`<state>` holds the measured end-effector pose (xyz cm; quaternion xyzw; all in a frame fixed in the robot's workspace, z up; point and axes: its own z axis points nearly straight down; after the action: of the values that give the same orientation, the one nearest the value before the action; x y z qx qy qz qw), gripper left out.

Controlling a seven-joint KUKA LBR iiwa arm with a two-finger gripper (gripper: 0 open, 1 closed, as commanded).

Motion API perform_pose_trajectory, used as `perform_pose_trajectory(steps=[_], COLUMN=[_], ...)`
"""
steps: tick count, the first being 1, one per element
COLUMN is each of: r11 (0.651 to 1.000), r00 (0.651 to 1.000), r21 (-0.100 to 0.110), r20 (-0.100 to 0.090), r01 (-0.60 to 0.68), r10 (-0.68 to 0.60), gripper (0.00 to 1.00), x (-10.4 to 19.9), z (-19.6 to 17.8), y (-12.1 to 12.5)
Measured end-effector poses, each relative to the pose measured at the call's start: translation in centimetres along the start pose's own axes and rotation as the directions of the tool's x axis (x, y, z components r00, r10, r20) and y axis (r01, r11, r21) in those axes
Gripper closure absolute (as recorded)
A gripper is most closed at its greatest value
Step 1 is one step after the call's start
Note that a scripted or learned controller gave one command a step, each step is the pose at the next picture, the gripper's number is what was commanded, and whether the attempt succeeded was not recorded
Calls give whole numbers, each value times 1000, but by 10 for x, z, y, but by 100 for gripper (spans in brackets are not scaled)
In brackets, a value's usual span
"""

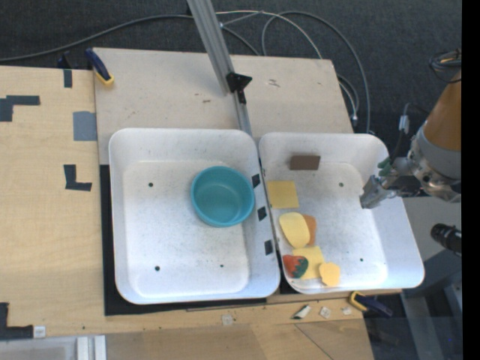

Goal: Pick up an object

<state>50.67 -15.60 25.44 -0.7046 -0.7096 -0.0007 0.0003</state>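
From my one camera above the worktop [45, 201], I see the grey arm with the orange band [442, 137] coming in from the right. Its hand [373, 193] hangs over the right edge of the right white bin [390, 265]. The hand looks small and dark from here, so I cannot tell how it is set, and I see nothing held in it.

The things to pick lie in that right bin, all off to the left of the hand. A small brown flat block [304, 162] sits up and to the left of the hand, near the back wall of the bin. A flat pale yellow square [283, 194] lies well to the left of the hand, near the wall between the bins. Lower and to the left of the hand is a yellow and orange rounded piece [298, 229]. Just below that lie a flat yellow piece [311, 256], a small red and green toy [295, 265] touching it, and a little round yellow piece [329, 274].

Far to the left of the hand, in the left white bin [135, 276], stands a round teal plastic bowl [222, 195], right side up, close to the wall between the two bins.
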Motion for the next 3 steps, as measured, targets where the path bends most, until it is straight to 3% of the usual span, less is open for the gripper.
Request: perform_pose_trajectory(steps=[1,3], r11=[1000,1000], r00=[1000,1000], r21=[1,4], r20=[-1,0], r01=[1,-1], r10=[-1,1], gripper=[100,100], x=[57,164], z=[-5,27], y=[11,39])
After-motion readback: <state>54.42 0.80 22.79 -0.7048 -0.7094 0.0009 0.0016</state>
